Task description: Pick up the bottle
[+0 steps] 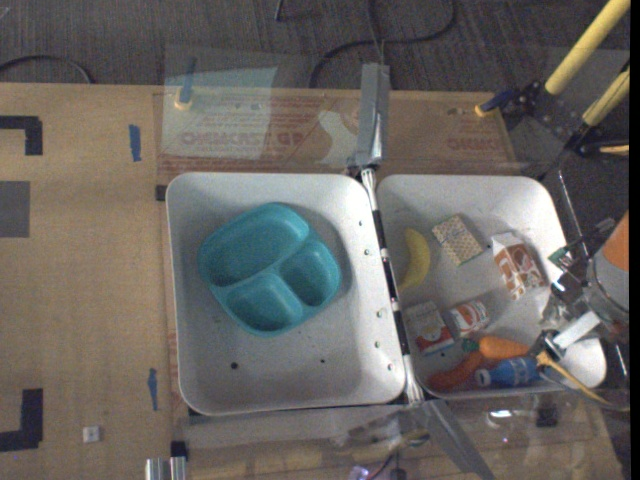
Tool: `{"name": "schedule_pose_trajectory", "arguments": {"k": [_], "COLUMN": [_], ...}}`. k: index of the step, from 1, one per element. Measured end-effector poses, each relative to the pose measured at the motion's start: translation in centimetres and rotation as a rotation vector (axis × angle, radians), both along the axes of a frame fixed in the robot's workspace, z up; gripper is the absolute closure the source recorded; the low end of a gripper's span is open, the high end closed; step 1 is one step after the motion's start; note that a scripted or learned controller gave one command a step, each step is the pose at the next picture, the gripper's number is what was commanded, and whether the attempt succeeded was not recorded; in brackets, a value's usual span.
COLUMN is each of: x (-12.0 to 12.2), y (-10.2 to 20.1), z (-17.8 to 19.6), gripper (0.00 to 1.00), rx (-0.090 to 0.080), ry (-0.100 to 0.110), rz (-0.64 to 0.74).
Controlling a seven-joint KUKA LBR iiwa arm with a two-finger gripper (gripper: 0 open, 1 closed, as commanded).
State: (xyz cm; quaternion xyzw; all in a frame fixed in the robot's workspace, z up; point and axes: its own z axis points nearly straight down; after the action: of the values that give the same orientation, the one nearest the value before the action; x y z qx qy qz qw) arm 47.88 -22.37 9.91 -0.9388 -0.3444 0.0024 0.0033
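Jaws: the gripper (560, 340) sits at the right bin's right edge; its tip is too blurred and small to judge, so I cannot tell how they stand, and nothing is seen between them.
Bottle: the blue bottle (508, 372) lies on its side at the front wall of the right bin (440, 196), its long axis running left-right, just left of the gripper.
Handling: likely light, smooth plastic, stiff but apt to roll or slip; not fragile.
Hold: best across the mid-body, closing across the narrow width; the near wall leaves little room on that side.
Neighbours: an orange carrot-shaped toy (503, 347) lies touching or just beside it above; a red piece (455, 371) lies at its left end.
Further out: a small can (468, 316), a red-and-white box (428, 327), a milk carton (516, 265), a patterned cracker-like block (459, 238) and a yellow banana (416, 257), all toy-like with matte or printed skins.
Left bin: a teal three-part plate (268, 268), glossy moulded plastic, sits in the white left bin (200, 368).
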Motion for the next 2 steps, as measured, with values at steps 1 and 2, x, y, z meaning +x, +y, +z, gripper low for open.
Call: {"name": "schedule_pose_trajectory", "arguments": {"k": [1, 2], "x": [-0.1, 5.9], "y": [-0.3, 0.4], "z": [0.6, 16.4], "gripper": [1.0, 1.0], "rx": [0.003, -0.004], "ry": [0.004, -0.003], "rz": [-0.005, 0.213]}}
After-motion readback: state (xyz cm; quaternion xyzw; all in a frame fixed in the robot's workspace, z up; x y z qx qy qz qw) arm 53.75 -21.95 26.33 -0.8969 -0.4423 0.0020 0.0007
